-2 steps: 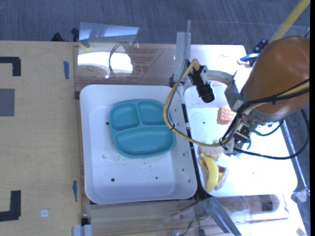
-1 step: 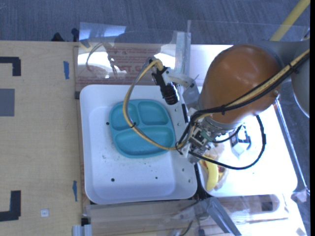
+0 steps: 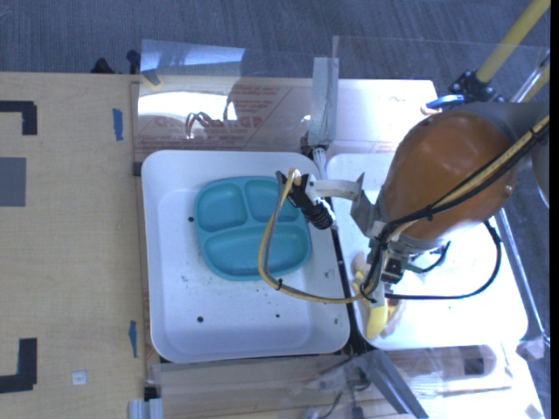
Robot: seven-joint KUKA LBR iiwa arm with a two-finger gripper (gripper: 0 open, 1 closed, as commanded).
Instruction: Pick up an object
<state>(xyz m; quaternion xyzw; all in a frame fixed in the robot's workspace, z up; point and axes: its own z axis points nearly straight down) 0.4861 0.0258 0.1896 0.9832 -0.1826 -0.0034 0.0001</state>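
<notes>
A tan desk (image 3: 70, 234) marked with black blocks and short strips of blue tape (image 3: 117, 122) takes up the left of the view. Beside it sits the left bin (image 3: 175, 321), white and shallow, its floor dotted with a few dark specks (image 3: 200, 319). A teal divided plate (image 3: 249, 230) lies flat in the upper middle of this bin, right way up. It has two small compartments on the far side and one large compartment nearer the camera, and it sits apart from the bin's walls.

The right bin (image 3: 489, 321) adjoins the left one and is washed out by bright light. A small yellow object (image 3: 376, 321) lies in its near-left corner, close to the wall shared with the left bin. The grey arm (image 3: 445, 177) with its orange band reaches in from the right and hangs over this bin. It points the gripper (image 3: 383, 273) down at that corner, just above the yellow object in the view. Glare and looping cables hide whether the gripper is clenched, released or touching the object. The teal divided plate lies well clear of the gripper.
</notes>
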